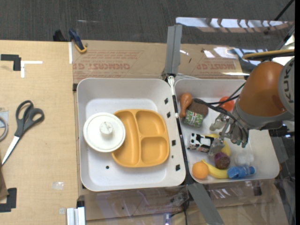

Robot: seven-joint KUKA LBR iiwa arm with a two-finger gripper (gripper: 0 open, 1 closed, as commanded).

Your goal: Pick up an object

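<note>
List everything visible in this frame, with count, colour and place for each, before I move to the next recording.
bins: 2, white, side by side on the bench
divided plate: 1, yellow-orange, left bin
round lid: 1, white, left bin, overlapping the plate's left edge
orange: 1, orange, right bin, near corner
banana: 1, yellow, right bin, beside the orange
toy cow: 1, black and white, right bin
can: 1, green, right bin
blue toy: 1, blue, right bin, near edge
scissors: 1, black handles, bench at left
arm: 1, grey with orange band, over right bin
gripper: 1, metal, low among the right bin's items
</note>
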